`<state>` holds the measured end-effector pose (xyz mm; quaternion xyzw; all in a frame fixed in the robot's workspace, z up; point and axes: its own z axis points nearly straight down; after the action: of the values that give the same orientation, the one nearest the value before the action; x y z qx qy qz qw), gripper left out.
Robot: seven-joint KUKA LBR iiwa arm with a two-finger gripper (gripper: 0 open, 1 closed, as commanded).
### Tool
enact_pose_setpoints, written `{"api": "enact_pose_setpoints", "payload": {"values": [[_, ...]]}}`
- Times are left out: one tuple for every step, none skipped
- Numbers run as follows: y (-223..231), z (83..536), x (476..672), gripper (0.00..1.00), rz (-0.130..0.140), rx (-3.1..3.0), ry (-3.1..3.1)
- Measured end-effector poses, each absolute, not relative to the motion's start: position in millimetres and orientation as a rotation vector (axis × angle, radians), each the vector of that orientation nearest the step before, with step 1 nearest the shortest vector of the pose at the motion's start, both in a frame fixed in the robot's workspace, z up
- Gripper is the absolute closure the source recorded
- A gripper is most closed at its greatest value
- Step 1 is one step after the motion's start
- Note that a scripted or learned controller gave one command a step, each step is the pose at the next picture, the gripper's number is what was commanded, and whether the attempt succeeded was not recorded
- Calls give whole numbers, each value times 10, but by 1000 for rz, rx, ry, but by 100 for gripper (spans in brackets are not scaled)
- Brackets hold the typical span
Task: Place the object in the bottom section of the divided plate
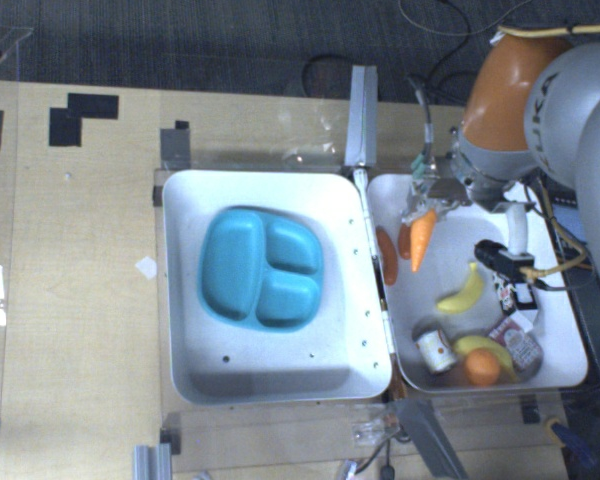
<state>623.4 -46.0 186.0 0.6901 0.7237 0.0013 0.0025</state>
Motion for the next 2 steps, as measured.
{"api": "enact_pose_setpoints", "payload": {"values": [[612, 2062, 6276, 100, 7, 2077, 2353], [1160, 1740, 6403, 100, 7, 1910, 2490]]}}
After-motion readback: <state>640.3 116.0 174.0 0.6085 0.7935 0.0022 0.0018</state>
